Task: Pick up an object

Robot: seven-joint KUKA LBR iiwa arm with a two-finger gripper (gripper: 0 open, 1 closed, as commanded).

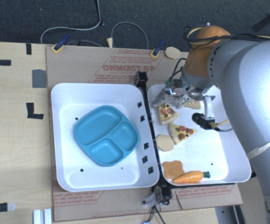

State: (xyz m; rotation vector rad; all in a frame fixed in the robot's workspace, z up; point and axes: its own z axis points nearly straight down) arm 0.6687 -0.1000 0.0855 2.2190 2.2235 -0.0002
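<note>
A blue divided plate [107, 135] lies in the left white bin [62, 94], which sits on a cardboard sheet [121, 64] atop the bench [13, 139], cables [97, 13] looping beyond it.

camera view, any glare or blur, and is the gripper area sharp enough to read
Camera view: lighting is even and soft, with faint shadows along the walls of the white left bin; the blue divided plastic plate shows mild sheen, no strong glare. The grey arm bulks large and slightly soft at the right. The gripper is small and cluttered above the toy pizza slice, hard to read.
</note>
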